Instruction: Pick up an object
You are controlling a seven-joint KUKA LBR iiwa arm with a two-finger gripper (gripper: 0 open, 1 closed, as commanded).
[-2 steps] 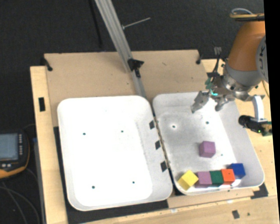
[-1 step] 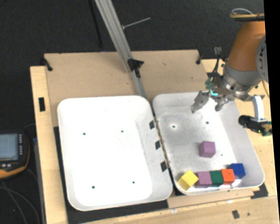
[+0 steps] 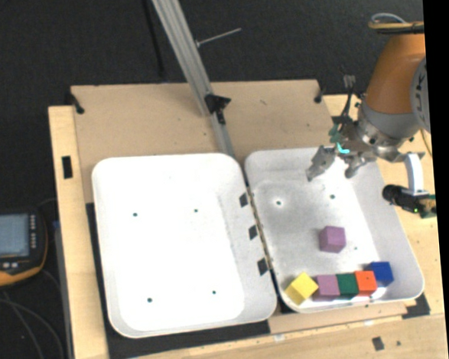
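2 white bins sit side by side on the bench [image 3: 280, 102]; the left bin [image 3: 171, 244] lies well to the gripper's left, and the right bin [image 3: 331, 229] is under it. Up at that bin's far right corner the gripper [image 3: 335, 166] hangs with its fingers spread apart, nothing between them. Nearer me than the gripper sits a purple cube [image 3: 332, 238]. Along the near wall, farther still from the gripper, 5 blocks: yellow [image 3: 301, 288], lilac [image 3: 327, 286], green [image 3: 348, 284], orange [image 3: 366, 281], blue [image 3: 381, 272].
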